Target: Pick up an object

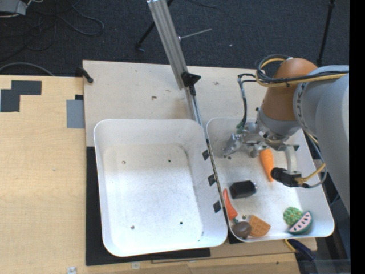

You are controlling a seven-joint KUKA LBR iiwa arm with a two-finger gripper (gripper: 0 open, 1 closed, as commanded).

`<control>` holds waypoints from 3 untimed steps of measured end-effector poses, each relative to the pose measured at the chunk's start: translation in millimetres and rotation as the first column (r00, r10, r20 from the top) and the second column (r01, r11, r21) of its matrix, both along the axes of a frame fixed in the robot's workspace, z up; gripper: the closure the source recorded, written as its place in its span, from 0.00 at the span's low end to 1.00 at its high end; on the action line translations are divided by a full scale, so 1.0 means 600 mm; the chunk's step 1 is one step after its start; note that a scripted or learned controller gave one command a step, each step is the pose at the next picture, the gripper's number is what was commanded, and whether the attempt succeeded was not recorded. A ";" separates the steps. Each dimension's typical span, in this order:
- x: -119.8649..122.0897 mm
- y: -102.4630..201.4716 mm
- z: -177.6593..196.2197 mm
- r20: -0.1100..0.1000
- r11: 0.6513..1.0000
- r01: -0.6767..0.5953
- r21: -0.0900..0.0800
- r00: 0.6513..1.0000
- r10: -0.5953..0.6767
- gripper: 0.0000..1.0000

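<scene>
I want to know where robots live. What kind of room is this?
Probably a robot lab. A grey arm reaches over a bench with two white bins, toy food such as a carrot lies in one, and cables trail on the floor.

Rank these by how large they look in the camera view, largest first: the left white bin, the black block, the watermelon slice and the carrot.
1. Left white bin
2. Carrot, long and thin
3. Black block and watermelon slice, which look too alike to separate

The three small items lie in the right bin.

Dark carpet floor (85, 39) with loose black cables (85, 16) at the frame's top; pale wooden table (40, 176) fills the left.
</scene>
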State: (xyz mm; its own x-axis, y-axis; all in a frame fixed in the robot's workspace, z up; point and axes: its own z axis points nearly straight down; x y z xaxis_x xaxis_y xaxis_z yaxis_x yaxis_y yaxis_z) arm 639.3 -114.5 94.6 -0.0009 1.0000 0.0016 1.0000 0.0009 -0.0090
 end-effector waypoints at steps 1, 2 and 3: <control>0.003 -0.002 0.023 0.006 1.000 0.002 -0.001 1.000 -0.002 1.00; -0.005 0.006 0.123 0.012 1.000 0.001 -0.002 1.000 -0.001 1.00; -0.004 0.003 0.180 0.011 1.000 0.001 -0.002 1.000 -0.001 1.00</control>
